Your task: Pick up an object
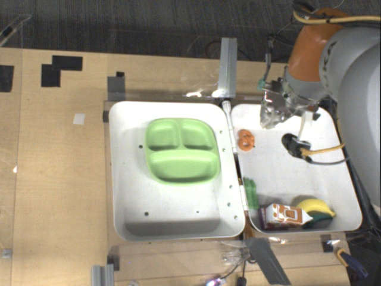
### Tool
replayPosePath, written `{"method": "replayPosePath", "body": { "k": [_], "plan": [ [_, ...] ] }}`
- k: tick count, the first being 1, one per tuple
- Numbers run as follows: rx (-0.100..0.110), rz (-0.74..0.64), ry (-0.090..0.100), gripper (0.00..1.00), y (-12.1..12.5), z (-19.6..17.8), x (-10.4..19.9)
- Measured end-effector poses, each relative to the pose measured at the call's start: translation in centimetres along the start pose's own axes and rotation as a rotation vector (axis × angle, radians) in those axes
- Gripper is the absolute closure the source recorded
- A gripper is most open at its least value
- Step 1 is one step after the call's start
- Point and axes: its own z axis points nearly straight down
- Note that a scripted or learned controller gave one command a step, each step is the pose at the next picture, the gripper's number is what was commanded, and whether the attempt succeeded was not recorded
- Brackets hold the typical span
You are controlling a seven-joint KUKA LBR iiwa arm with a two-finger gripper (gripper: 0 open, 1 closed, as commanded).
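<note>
My claw point(269, 117) hangs over the upper part of the right bin point(333, 142); I cannot tell its state. The nearest object, a small orange pretzel-like toy point(246, 139), lies at the bin's left wall, left and a little below my claw. I judge it light, stiff, a bit slippery; I would take it across its outer edges.

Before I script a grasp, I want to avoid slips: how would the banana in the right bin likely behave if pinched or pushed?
The banana looks curved and smooth, so it may pivot or slide out of a pinch. It lies against the brown carton in the right bin's near corner, so a push would probably wedge it rather than roll it.
</note>
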Motion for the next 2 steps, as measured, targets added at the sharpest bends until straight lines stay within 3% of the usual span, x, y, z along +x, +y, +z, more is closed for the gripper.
{"method": "replayPosePath", "body": {
  "k": [1,2],
  "plan": [
    [0.001,0.171,0.0,1.0,-1.0,-1.2,-1.2],
    [-0.001,0.179,0.0,1.0,1.8,-7.8,-3.6]
  ]
}}
